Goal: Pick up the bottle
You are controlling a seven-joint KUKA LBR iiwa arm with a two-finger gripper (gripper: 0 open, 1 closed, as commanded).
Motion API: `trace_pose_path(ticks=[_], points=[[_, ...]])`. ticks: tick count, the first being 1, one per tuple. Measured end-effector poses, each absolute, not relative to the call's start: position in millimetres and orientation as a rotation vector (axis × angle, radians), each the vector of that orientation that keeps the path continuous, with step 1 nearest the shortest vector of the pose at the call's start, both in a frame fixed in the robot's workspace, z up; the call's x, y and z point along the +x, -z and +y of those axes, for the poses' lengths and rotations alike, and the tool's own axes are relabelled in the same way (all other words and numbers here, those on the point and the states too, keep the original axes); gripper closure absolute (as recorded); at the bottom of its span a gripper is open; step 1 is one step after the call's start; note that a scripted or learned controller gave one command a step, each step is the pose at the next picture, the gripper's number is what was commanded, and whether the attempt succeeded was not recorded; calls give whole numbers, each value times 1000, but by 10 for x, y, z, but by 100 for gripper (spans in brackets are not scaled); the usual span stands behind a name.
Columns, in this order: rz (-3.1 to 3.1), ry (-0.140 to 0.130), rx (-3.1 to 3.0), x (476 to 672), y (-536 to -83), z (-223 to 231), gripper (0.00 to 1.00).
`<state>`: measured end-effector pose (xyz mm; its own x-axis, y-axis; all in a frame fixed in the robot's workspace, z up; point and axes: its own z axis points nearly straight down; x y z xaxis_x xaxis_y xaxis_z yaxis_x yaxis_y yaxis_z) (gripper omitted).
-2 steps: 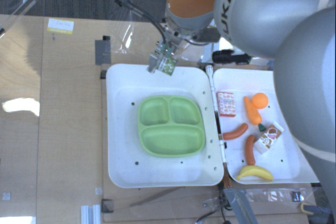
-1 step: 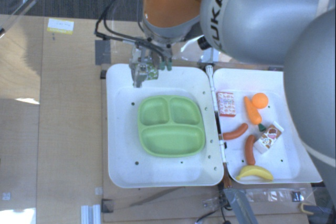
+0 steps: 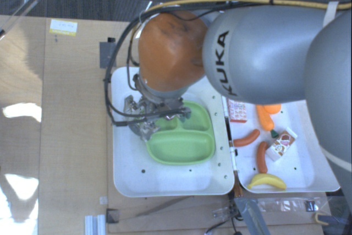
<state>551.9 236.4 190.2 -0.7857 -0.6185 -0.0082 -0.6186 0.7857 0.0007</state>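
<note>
My gripper (image 3: 145,125) hangs low over the left bin (image 3: 126,173), at the left rim of a green divided plate (image 3: 181,146). The orange wrist band (image 3: 168,49) and the grey arm (image 3: 264,47) cover the back of both bins. No shape that I can name as a bottle stands out. An orange object (image 3: 268,115) pokes out from under the arm in the right bin (image 3: 308,179); most of it is hidden and I cannot tell what it is.
The right bin holds two red sausages (image 3: 246,138), a yellow banana (image 3: 268,181), a small white and red carton (image 3: 281,143) and a red and white packet (image 3: 237,111). Black cables (image 3: 118,63) loop beside the wrist. Wooden bench lies to the left.
</note>
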Motion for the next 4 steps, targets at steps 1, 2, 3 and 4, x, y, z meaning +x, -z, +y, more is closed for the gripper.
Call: trace_pose_path(ticks=[1, 2, 3, 4], points=[[2948, -2, -1058, 5154, -2027, 1630, 100], [3101, -8, -408, 5325, -3324, 2355, 100], [3100, -10, 421, 5006, -4152, 1666, 100], [2937, -5, 1104, 5881, -3202, 2231, 100]])
